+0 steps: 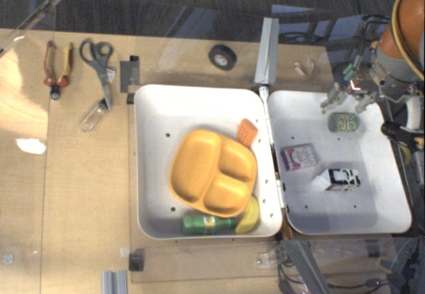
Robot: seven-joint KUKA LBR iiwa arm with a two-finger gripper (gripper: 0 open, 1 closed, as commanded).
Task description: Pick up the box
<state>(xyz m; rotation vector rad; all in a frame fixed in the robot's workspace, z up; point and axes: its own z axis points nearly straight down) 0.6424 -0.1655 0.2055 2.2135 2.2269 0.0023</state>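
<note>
1. Two candidates for the box, both in the right-hand bin. The nearer is a small white-and-black carton, on the camera side of the green can, well apart from it.
2. The second is a flat pinkish box, nearer than the can and to its left, lying flat on the bin floor. I cannot tell which one the task means.
3. Handling, as a judgement: both look like light cardboard, stiff enough to pinch but crushable. The pinkish box lies low, so take it across its short sides. The carton sits askew with a white flap or edge sticking out, so grip across the main body, not the flap.
4. Gripper is just beyond the can, its prongs spread wide with nothing between them. It looks poised over the can rather than either box.
5. Hard to make out: print on both boxes is unreadable, and the carton's true shape is unclear. The arm is cut off at the frame's right edge.
6. Far left of the can, in the other bin, a yellow divided tray overlaps a green bottle.
</note>
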